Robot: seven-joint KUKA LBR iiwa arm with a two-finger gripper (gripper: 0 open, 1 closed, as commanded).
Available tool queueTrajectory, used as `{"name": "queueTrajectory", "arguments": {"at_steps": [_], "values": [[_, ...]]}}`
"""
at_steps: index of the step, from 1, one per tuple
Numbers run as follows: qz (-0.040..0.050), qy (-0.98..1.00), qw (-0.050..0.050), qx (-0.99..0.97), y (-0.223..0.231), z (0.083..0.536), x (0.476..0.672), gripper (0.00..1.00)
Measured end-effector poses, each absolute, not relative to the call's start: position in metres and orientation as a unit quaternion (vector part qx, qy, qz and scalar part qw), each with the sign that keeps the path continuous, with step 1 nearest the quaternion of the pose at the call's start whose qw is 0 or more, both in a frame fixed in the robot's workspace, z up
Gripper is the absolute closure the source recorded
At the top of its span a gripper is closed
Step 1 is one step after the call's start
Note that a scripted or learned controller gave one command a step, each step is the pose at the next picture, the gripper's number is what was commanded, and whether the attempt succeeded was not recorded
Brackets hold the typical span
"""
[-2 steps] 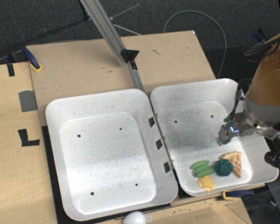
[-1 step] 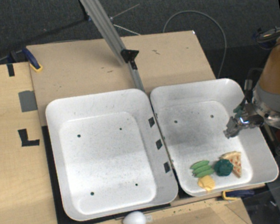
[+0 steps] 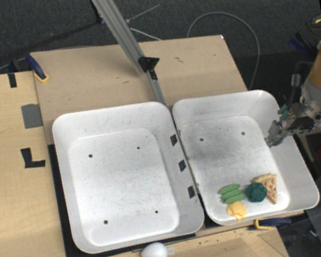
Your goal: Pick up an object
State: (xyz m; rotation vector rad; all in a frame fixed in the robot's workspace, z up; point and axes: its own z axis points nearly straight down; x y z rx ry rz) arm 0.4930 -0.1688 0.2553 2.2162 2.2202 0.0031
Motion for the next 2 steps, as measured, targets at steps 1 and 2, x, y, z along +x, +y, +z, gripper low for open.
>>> {"name": "queueTrajectory", "arguments": {"at_steps": [1, 2], "values": [[-0.0003, 0.709, -0.001, 0.705, -0.129, 0.248, 0.512, 1.00], [-0.0004, 0.709, -0.001, 0.705, -0.079, 0.243, 0.520, 1.00]]}}
